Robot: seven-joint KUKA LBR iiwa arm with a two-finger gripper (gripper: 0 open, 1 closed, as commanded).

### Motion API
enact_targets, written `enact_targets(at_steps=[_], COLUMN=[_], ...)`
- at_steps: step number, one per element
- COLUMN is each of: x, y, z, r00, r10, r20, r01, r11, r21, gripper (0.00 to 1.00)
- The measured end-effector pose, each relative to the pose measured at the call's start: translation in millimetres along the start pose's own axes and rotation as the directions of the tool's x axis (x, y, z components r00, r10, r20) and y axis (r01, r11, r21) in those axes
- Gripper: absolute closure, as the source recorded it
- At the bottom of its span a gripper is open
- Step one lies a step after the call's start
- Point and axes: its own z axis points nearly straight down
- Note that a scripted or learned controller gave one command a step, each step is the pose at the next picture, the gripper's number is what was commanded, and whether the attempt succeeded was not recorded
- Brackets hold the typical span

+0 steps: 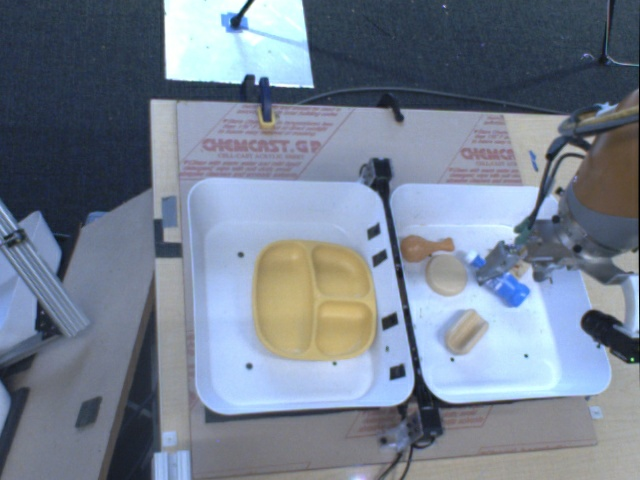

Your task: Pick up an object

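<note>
The gripper (pixel 505 268) is positioned low in the right bin (pixel 560 373), at the blue object (pixel 510 289) beside the round beige piece (pixel 447 275). The state of the fingers cannot be told. The approach step is judged current; closure and a vertical lift are required next.

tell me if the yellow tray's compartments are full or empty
Empty. The yellow tray lies flat in the left bin, and all of its compartments show bare yellow bottoms with nothing inside.
</note>
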Motion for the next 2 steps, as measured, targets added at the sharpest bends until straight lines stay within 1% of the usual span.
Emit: enact_targets(at_steps=[1, 2], x=[0, 11], y=[2, 1], z=[-5, 48], r00=[1.000, 1.000], r10=[-0.002, -0.001], r20=[0.002, 0.000], r01=[0.002, 0.001], r11=[1.000, 1.000], r21=[-0.010, -0.005], gripper=[0.00, 0.00])
